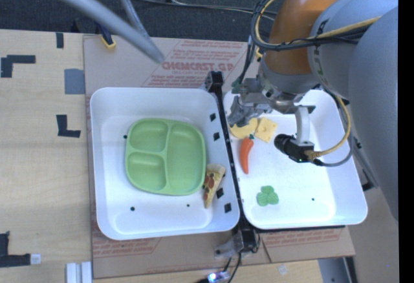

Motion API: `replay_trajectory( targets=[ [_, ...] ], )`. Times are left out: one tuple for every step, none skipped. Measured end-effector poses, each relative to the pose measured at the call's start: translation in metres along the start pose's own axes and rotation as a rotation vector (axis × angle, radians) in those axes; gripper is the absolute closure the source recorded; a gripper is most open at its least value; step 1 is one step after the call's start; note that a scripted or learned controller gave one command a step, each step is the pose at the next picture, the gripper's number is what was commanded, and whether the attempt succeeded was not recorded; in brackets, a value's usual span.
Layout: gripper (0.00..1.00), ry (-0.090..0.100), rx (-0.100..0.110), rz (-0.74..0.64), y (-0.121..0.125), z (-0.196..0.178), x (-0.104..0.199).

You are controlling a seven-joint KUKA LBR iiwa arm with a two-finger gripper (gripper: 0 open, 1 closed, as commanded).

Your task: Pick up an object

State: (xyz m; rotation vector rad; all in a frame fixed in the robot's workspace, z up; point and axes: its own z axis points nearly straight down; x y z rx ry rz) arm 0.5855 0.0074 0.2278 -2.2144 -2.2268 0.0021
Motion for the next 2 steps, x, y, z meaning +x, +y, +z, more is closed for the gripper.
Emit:
replay_trajectory(
  targets=[
    [1.0, 0.001, -0.002, -0.001, 0.023, -0.008, 0.047],
    [1.0, 0.0, -0.001, 0.001, 0.047, 0.008, 0.092]
  ],
)
